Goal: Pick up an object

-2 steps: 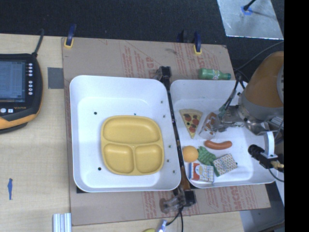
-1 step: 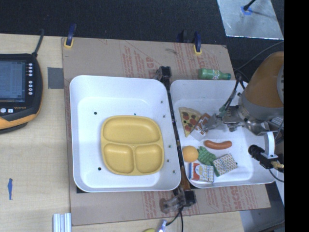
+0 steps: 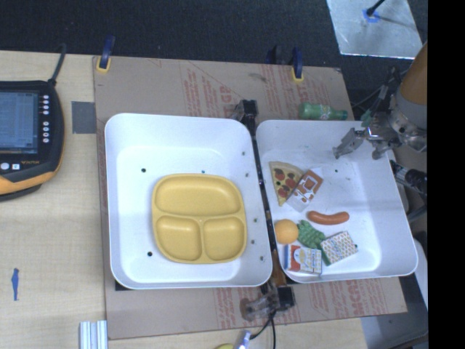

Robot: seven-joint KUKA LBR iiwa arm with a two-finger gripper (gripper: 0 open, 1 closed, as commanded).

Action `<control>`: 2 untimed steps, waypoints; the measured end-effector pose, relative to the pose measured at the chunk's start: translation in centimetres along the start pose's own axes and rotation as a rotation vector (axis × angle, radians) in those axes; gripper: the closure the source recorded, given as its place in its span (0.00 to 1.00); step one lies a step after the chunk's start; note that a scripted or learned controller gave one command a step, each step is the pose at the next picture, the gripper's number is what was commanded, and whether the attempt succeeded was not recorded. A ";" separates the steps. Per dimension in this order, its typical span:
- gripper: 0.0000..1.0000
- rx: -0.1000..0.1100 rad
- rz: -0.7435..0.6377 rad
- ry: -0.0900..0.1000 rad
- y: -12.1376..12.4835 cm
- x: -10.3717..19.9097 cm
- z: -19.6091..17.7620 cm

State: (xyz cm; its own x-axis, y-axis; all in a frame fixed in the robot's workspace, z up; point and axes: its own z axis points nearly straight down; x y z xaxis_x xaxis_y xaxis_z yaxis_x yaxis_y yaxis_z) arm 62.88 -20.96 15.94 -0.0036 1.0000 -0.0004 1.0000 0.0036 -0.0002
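Objects for picking sit bunched in the lower part of the right bin (image 3: 392,217), at the lower right of the frame. Nearest the bottom edge I see a small red-and-white carton (image 3: 301,259) lying flat against the bin's front wall, with a green-patterned packet (image 3: 338,246) just beside it on the right. A green leafy toy (image 3: 310,234) lies between and slightly above them, touching both, and an orange ball (image 3: 286,231) rests at its left, close to the wall shared with the other bin. Above these a sausage (image 3: 328,217) lies roughly level across the bin floor, apart from the packet. Further up, a pizza slice (image 3: 285,179) points downward, and a small red-and-white card (image 3: 309,186) lies touching its right side.

At the lower centre of the frame, the left bin (image 3: 131,195) holds a yellow divided tray (image 3: 198,217) lying flat in its middle.

Higher at the right edge, the gripper (image 3: 357,142) hangs over the upper part of the right bin, well apart from the pile. I see its jaws spread apart with nothing between them.

Beyond the bins, a green bottle (image 3: 322,111) lies on the brown board (image 3: 182,86) just above the right bin. At the left edge, a control pendant (image 3: 27,137) rests on the counter (image 3: 43,253).
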 end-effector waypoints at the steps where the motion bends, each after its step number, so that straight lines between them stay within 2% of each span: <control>1: 0.00 0.002 -0.001 0.001 -1.8 7.5 4.9; 2: 0.00 -0.001 -0.002 -0.001 -10.9 9.6 6.7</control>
State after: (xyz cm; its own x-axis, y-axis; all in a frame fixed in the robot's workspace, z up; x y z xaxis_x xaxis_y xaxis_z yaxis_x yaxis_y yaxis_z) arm 51.95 -11.42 9.21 -0.0054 1.0000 -0.0014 1.0000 0.0054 0.0007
